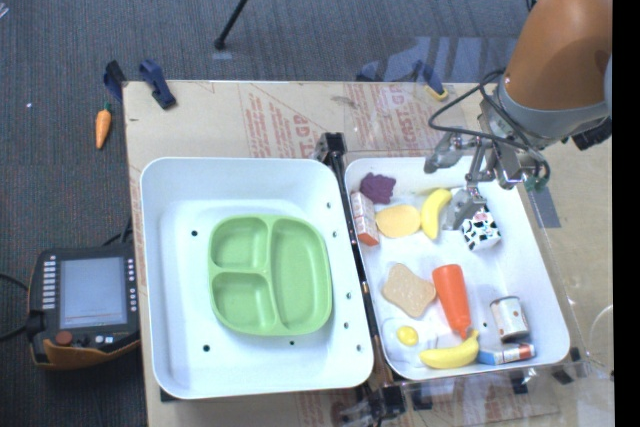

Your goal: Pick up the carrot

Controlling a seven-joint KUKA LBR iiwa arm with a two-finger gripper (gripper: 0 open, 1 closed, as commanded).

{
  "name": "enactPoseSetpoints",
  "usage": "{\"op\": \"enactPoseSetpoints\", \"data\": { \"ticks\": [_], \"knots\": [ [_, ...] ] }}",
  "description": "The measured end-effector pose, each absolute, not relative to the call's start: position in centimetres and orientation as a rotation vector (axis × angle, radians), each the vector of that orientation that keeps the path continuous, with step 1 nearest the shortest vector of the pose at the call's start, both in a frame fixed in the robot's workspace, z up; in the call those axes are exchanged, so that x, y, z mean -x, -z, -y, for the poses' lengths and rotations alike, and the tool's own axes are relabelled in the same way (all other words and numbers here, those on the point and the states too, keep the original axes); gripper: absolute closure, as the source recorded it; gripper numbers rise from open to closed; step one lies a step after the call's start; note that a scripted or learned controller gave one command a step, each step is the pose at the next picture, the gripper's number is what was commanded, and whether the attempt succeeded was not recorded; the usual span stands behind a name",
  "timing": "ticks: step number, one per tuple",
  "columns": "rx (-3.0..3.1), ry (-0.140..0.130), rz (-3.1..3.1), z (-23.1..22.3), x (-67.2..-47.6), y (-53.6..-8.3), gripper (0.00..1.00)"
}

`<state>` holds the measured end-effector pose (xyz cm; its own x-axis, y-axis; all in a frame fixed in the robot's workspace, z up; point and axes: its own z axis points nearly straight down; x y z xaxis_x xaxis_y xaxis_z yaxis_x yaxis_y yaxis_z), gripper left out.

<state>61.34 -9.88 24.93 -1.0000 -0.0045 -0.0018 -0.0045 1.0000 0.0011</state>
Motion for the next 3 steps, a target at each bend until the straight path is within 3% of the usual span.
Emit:
{"op": "enactPoseSetpoints", "data": {
  "ticks": [1, 2, 3],
  "knots": [
    [0.621, -0.005, -3.08, 9.9, -55.7, -20.6, 0.0],
    [0.468, 0.004, -3.087, 14.1, -49.5, -9.1, 0.0],
    [0.479, 0.001, -3.085, 13.8, -49.7, -10.1, 1.0]
  ]
}}
